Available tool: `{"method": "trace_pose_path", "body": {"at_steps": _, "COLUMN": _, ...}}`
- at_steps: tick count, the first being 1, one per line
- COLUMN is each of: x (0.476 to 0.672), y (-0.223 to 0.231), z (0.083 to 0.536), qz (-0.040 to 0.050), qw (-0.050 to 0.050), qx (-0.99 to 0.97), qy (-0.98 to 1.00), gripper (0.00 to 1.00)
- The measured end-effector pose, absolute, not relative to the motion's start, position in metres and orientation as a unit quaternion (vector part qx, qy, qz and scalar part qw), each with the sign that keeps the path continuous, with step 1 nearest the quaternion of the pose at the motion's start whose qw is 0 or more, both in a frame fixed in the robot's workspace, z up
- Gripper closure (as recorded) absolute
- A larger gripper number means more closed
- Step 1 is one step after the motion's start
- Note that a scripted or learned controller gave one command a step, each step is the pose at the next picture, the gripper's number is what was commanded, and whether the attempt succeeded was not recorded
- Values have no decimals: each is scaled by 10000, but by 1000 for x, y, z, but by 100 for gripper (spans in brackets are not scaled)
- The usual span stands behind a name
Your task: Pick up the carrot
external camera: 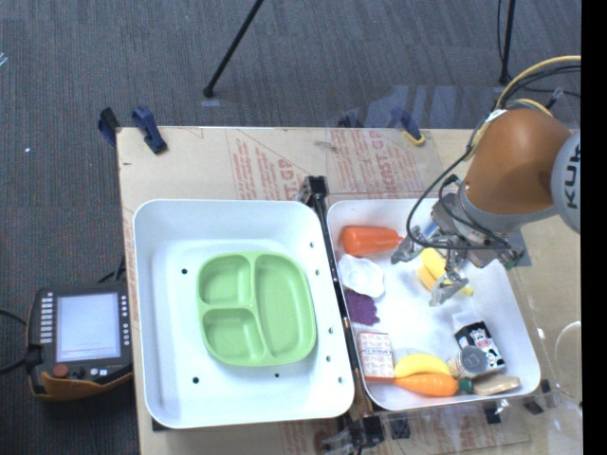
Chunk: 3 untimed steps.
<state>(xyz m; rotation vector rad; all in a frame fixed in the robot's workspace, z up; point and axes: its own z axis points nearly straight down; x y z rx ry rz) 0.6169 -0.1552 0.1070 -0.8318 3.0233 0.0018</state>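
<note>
Carrot [428, 384] lies well below claw [438, 271]

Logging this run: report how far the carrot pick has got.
Done: the arm has reached over the right bin. In hand: the gripper hangs above a yellow item, apart from the carrot. Left: the whole pick; the carrot lies at the near wall beside a banana.

A brown wooden bench [237, 159] holds two white bins side by side — the left bin [152, 254] and the right bin [512, 320]. Blue clamps [149, 129] grip its back edge.
</note>
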Motion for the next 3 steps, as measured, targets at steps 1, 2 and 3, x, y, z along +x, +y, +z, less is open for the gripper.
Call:
{"method": "trace_pose_path", "body": {"at_steps": 1, "x": 632, "y": -183, "z": 155, "qz": 3, "qw": 41, "qx": -1626, "qy": 9867, "gripper": 0}}
{"method": "trace_pose_path", "body": {"at_steps": 2, "x": 595, "y": -179, "z": 99, "qz": 24, "qw": -5, "qx": -2013, "qy": 9795, "gripper": 0}}
{"method": "trace_pose_path", "body": {"at_steps": 3, "x": 632, "y": -209, "z": 89, "qz": 13, "qw": 30, "qx": -3040, "qy": 9527, "gripper": 0}}
